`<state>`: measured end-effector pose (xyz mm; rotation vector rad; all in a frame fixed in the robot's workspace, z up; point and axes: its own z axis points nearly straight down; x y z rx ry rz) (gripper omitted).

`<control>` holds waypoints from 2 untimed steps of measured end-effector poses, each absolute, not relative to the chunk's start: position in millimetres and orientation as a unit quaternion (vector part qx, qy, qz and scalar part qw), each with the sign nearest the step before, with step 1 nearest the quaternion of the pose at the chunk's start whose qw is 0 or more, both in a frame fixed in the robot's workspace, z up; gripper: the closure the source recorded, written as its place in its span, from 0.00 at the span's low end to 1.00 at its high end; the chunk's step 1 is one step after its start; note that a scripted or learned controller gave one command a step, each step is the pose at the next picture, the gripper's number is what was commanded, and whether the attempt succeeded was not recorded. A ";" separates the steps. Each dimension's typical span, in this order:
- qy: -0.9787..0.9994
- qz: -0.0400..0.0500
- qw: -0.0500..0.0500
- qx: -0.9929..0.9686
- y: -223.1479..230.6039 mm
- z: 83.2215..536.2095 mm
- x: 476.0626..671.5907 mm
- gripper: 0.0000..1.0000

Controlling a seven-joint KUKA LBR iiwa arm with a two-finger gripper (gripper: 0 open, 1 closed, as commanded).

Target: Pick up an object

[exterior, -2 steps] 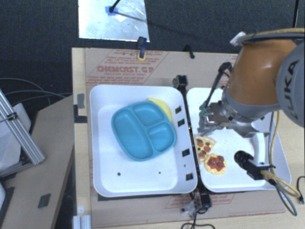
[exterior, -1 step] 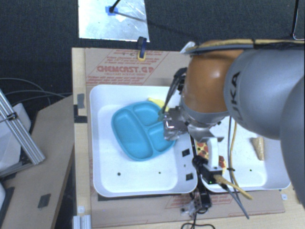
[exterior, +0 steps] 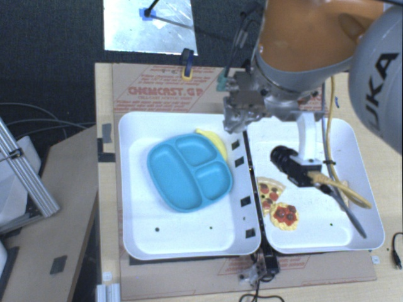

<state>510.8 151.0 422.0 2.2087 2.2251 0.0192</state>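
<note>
Gripper (exterior: 234, 119) is hanging over the far end of the divider where the two bins meet, and honestly I can't tell if it's spread or closed from this angle. Left bin (exterior: 145, 231) has a blue plate (exterior: 189, 170) with a yellow piece (exterior: 214, 142) touching its far edge, just beside the gripper. Right bin (exterior: 315, 234) has two pizza slices (exterior: 284, 214) near the divider, plus a tan spoon (exterior: 352, 195) crossing a grey tool (exterior: 354, 221).

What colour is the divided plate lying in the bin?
The divided plate is plain sky blue, with no pattern, clearest in the camera view.
</note>
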 end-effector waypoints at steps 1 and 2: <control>0.711 0.003 0.001 0.703 149.6 426.5 510.4 1.00; 0.713 0.003 0.002 0.701 149.7 437.2 511.0 1.00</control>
